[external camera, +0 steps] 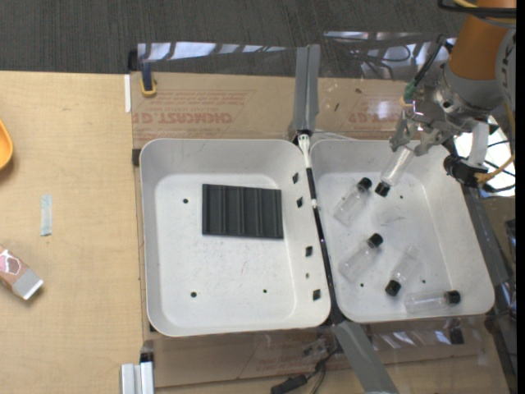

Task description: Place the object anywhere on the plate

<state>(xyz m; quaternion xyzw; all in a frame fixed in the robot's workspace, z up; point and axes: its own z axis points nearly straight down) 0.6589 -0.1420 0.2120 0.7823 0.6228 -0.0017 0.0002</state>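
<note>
Camera view: your two-finger gripper (408,144) pinches a clear black-capped plastic vial (393,171) at two o'clock; dark ribbed rectangular plate (243,211) awaits it, at nine

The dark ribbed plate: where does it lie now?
The dark ribbed plate lies flat in the left bin, upper middle, apart from the vials in the right bin.

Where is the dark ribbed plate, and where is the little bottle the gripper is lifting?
Dark ribbed plate (243,211): camera view, on its middle ridges.
Little bottle (394,171): camera view, on its clear body.
Gripper (413,140): camera view, between its fingertips.
</note>
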